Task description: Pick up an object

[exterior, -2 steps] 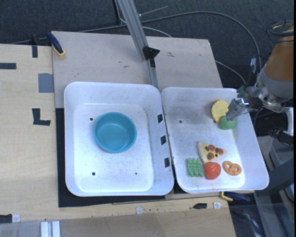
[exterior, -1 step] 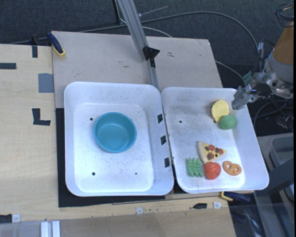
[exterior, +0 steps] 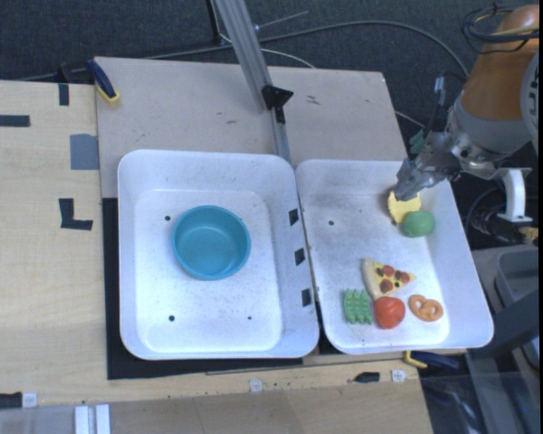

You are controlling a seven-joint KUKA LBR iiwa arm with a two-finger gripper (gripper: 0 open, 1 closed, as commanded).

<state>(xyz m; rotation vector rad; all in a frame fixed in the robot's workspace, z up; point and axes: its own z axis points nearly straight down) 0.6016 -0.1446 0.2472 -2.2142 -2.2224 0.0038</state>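
Fingers (exterior: 414, 184) are a dark blur from up here, so honestly I can't tell if they're spread, closed, or pinching anything. What I can say is that the gripper (exterior: 409, 191) is down at the top edge of the yellow piece (exterior: 397, 209), touching or close to it. That's my guess for the pick target. Nothing is visibly clamped, so I wouldn't call it held. The green ball (exterior: 418, 223) sits right up against the yellow piece on the side away from the tip, and that's my main worry. If the tip lands on the yellow edge instead of straddling it, the piece could skid into the ball and both scoot off, or the close could catch the round ball and squirt it out. The right bin (exterior: 463, 242) wall is also near on the arm's side, so a shoved piece might jam there. Further from the tip, toward the near end of the same bin, the pizza slice (exterior: 385, 278), green ridged toy (exterior: 356, 306), red tomato (exterior: 389, 312) and pretzel (exterior: 425, 308) are well apart from this. The blue bowl (exterior: 211, 241) over in the left bin (exterior: 145, 179) is furthest out, no risk.
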